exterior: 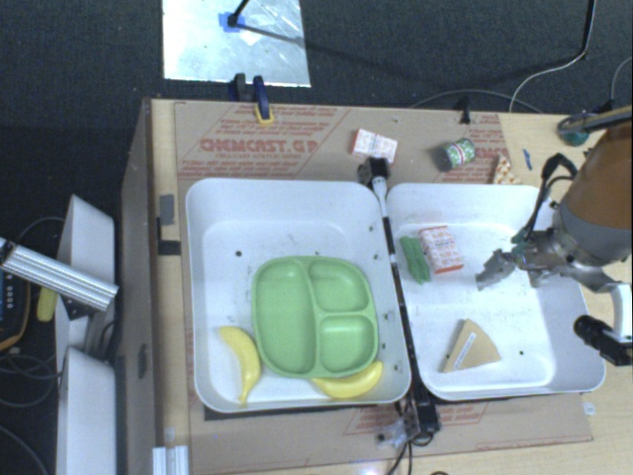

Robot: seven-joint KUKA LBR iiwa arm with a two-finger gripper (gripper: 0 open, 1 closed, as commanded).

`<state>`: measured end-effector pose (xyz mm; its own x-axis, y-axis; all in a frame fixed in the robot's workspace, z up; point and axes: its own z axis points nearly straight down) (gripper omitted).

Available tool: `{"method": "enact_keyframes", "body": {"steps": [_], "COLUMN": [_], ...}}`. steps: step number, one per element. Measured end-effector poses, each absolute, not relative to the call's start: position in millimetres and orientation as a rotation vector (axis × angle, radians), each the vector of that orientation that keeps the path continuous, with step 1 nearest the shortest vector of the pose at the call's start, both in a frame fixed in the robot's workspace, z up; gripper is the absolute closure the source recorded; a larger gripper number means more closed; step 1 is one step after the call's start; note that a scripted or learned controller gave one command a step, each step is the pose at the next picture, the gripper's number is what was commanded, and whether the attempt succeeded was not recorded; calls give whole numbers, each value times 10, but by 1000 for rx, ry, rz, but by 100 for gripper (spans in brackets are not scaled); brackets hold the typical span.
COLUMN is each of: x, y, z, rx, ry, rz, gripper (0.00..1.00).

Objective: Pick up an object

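one tan wedge (471,347) lies flat; claw (493,270) state: cannot tell.

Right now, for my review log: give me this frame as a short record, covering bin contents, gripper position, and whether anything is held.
left bin: green divided plate, two bananas, one at the plate's left, one at its lower edge
right bin: red and white carton beside a green item, tan wedge
gripper: over the right bin, right of the carton, above the wedge
held: nothing seen between the fingers
outside the bins: small tin, white packet on the board
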<state>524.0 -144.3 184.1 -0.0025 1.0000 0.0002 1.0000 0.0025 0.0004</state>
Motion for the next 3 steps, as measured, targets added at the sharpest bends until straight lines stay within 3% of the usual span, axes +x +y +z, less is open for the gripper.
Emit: {"method": "enact_keyframes", "body": {"steps": [1, 2, 3], "x": [4870, 5962, 5261], "y": [-1154, -1394, -1431], "z": [856, 849, 1399], "rx": [2219, 2215, 2218], "ry": [2223, 2224, 2221], "rz": [2, 3, 1], "gripper": [0, 0, 0]}}
